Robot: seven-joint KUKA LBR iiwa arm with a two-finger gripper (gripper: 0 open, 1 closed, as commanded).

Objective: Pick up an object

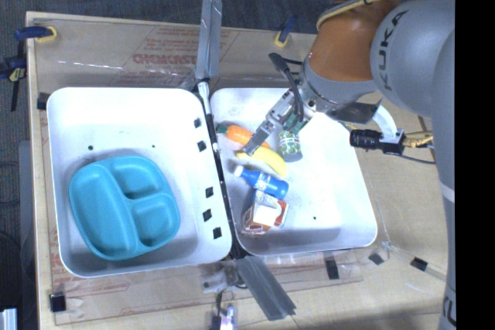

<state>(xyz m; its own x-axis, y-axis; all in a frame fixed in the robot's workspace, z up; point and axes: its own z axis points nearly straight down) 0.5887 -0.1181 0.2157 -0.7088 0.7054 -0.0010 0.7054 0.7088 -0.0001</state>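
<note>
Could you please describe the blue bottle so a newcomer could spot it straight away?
Look in the right bin, left of its middle. The bottle lies on its side just below the banana and above the carton; it alone there is bright blue.

The tray (124, 206) lies in the left bin (62, 112). In the right bin (348, 189), the banana (265, 158) sits centrally, with the carrot (236, 134) at 10 o'clock, the bottle (264, 183) at 6 o'clock, and the carton (264, 214) beyond it.
</note>
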